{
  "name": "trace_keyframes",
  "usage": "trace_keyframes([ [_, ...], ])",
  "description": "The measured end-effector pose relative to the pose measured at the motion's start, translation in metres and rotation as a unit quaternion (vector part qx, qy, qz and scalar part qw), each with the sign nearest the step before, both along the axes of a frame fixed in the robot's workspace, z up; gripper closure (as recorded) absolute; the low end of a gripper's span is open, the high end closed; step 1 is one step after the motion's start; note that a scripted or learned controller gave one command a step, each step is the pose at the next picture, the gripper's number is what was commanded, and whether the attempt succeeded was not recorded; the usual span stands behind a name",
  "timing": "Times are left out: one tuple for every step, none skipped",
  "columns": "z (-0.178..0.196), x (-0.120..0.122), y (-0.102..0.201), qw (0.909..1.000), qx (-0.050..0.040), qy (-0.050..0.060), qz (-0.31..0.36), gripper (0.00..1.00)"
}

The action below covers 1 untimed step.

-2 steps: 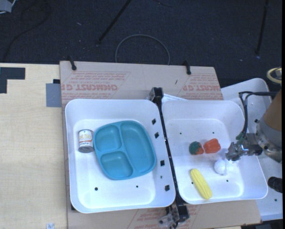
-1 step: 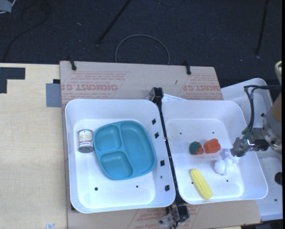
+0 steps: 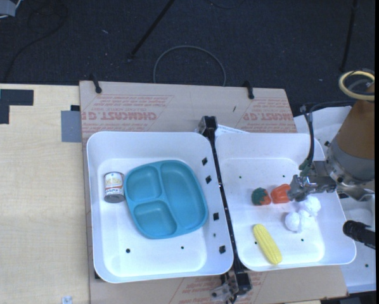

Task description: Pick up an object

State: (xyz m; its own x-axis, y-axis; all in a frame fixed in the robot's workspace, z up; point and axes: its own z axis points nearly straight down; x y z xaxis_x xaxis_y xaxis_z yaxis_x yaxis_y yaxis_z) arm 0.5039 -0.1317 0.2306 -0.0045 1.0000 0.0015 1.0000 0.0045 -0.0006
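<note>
In the right bin (image 3: pixel 259 151) lie an orange-red toy piece (image 3: pixel 279 194) with a dark green and red toy (image 3: pixel 260 196) on its left, a yellow corn cob (image 3: pixel 267 244) toward the front, and a white lumpy object (image 3: pixel 301 214). My gripper (image 3: pixel 301 189) reaches in from the right and hangs low just right of the orange-red piece, above the white object. Whether anything sits between its fingers is hidden.
The left bin (image 3: pixel 107 147) holds a blue divided plate (image 3: pixel 165 198) and a small can (image 3: pixel 114 187) lying beside it on the left. A black divider (image 3: pixel 217 195) runs between the bins. The arm's orange band (image 3: pixel 362 128) stands over the right bin's right edge.
</note>
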Motion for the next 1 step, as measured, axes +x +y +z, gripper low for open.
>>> trace_keyframes([
  [-0.0088,0.0253,0.0504,1.0,-0.0003,0.001,-0.001,1.0],
])
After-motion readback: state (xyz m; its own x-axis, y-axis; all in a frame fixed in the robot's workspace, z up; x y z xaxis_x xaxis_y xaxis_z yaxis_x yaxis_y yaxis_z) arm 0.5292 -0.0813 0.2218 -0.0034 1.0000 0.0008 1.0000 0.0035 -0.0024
